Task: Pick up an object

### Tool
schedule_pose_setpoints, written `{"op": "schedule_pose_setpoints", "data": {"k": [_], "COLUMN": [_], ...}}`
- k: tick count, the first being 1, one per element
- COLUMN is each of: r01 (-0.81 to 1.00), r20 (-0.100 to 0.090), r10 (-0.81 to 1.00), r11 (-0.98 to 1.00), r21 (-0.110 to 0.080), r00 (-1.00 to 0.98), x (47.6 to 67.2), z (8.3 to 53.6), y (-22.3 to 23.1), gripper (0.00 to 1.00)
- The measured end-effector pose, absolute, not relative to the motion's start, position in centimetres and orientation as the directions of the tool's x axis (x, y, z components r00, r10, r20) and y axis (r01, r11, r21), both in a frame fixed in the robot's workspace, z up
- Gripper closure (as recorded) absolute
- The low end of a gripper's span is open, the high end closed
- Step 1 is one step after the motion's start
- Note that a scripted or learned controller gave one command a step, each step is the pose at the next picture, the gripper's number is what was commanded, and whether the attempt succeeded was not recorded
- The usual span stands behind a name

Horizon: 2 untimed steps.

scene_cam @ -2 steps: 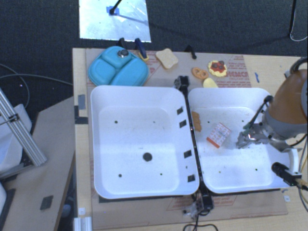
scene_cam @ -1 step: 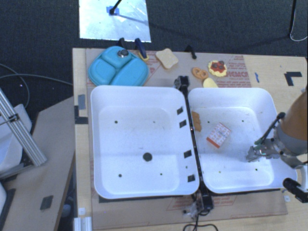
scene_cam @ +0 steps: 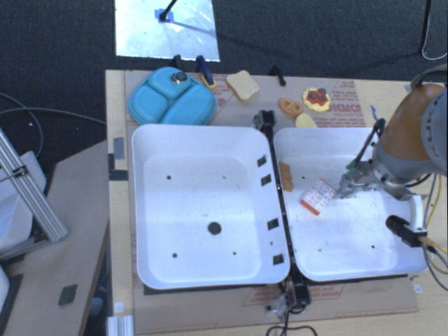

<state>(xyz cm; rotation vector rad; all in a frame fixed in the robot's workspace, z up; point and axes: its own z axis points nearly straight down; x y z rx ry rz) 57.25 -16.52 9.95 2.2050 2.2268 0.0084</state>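
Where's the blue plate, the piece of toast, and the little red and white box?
blue plate (scene_cam: 171, 98), camera view, middle divider.
toast (scene_cam: 243, 85), camera view, center of the slice.
red and white box (scene_cam: 317, 197), camera view, its top face.

We see 1 small flat packet (scene_cam: 317, 197), white with a red-orange end, lying tilted on the right bin (scene_cam: 364, 257) floor near its left wall.

two bins (scene_cam: 203, 187), centre of frame: white, speckled with small dark dots. left bin: one dark round spot (scene_cam: 214, 227). right bin: small packet (scene_cam: 317, 196), white with red-orange end and faint red print. arm (scene_cam: 413, 128), right edge: orange band over grey. upper left: light blue sectioned tray (scene_cam: 171, 98) with grey knob; pale silvery sheet (scene_cam: 165, 19). upper centre: tan toast piece (scene_cam: 242, 85), yellow disc with red and dark topping (scene_cam: 316, 99). bench board (scene_cam: 231, 306): tan cardboard, red lettering.
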Motion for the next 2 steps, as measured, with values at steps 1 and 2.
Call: {"op": "schedule_pose_setpoints", "data": {"k": [1, 2], "r01": [1.000, 1.000], "r20": [0.003, 0.002], "r10": [1.000, 1.000], "r11": [0.010, 0.010], "r21": [0.003, 0.006], "r00": [-0.010, -0.010], "x": [53.0, 53.7], "z": [15.5, 18.6], "y": [-9.0, -3.4], "gripper": [1.00, 1.00]}}
